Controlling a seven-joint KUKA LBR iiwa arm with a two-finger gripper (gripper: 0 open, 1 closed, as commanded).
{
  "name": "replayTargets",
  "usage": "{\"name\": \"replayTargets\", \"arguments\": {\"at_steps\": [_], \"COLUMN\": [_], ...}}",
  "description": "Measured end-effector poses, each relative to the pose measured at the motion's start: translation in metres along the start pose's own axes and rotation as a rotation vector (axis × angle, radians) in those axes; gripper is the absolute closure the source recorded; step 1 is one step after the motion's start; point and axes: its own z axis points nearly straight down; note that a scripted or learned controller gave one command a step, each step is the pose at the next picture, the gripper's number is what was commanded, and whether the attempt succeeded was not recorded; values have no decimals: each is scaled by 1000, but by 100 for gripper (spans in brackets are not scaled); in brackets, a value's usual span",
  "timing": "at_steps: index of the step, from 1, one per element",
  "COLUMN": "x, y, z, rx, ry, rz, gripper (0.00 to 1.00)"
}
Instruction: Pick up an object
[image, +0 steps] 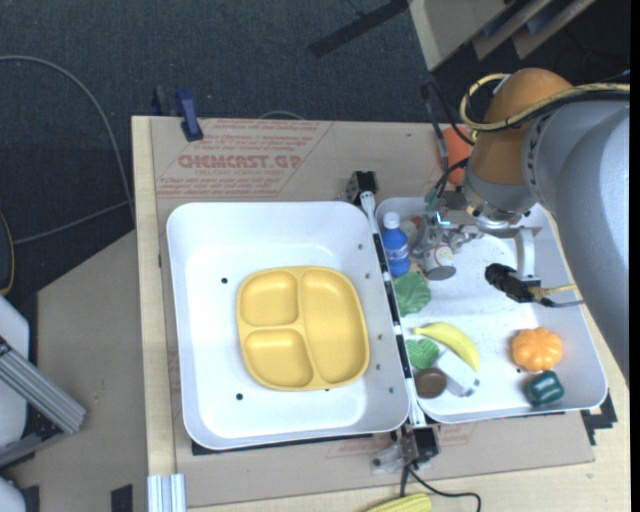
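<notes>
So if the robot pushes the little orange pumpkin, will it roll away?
Probably a little. The pumpkin looks round and squat, so a push might make it wobble or roll. It sits apart from the other things in the right bin, so little would stop it. Its smooth, shiny skin could be slippery to grab.

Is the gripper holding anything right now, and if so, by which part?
Cannot be told. The gripper is low in the right bin, beside the blue bottle, but nothing visibly sits between its fingers.
</notes>
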Motion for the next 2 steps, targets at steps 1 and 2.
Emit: {"name": "replayTargets", "arguments": {"at_steps": [1, 2], "x": [72, 123], "y": [-35, -100], "z": [-107, -126], "rx": [-35, -18], "ry": [-1, 8], "rz": [3, -1], "gripper": [100, 100]}}
